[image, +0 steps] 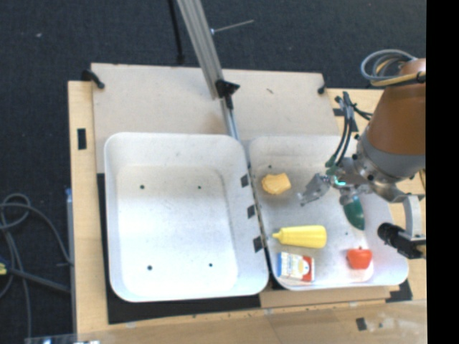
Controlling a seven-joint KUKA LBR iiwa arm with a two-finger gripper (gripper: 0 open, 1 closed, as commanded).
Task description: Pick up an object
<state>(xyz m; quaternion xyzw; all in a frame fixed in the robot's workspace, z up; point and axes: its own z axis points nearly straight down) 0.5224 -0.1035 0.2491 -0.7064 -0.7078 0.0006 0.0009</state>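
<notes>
The bench (154,106) carries two shallow white bins set side by side, their inner walls touching. The left bin (118,192) lies at the centre of the view. The right bin (287,153) holds all the loose objects. A pale yellow lump (276,184) sits near the right bin's inner wall, in the upper half. Below it, a yellow bottle (300,236) lies on its side. Just beneath the bottle, a small red and white carton (295,266) rests at the bin's near edge. An orange-red object (359,258) stands near the lower right corner. A dark green object (353,212) lies under the arm's wrist, partly hidden. The gripper (313,190) hangs over the right bin, between the yellow lump and the green object. Its jaws stand apart, and nothing is seen between them. A slanted metal post (204,41) rises behind the bins.
</notes>
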